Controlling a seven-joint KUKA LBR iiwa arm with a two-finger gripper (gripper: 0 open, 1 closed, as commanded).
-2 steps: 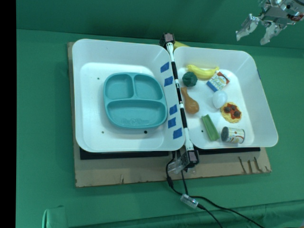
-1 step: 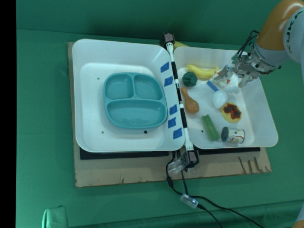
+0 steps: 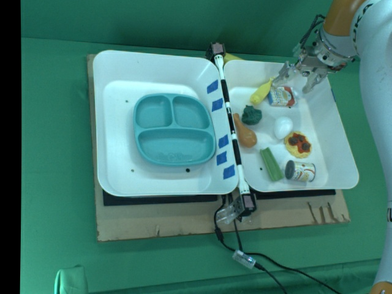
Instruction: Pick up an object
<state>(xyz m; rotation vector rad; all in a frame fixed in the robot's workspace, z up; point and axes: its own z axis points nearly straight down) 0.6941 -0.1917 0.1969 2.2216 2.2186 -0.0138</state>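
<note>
Green bench with two white bins, gripper (image 3: 299,76) spread wide and empty over the right bin (image 3: 340,141), small printed carton (image 3: 282,96) just below its fingers, smooth yellow banana (image 3: 261,92) beside it, glossy egg (image 3: 283,127) farther below.

Glossy white plastic bins (image 3: 116,97) sit on a rough brown cardboard sheet (image 3: 159,219) over matt green cloth (image 3: 55,164), the teal plate (image 3: 174,129) smooth plastic, the can (image 3: 300,171) shiny metal.
</note>
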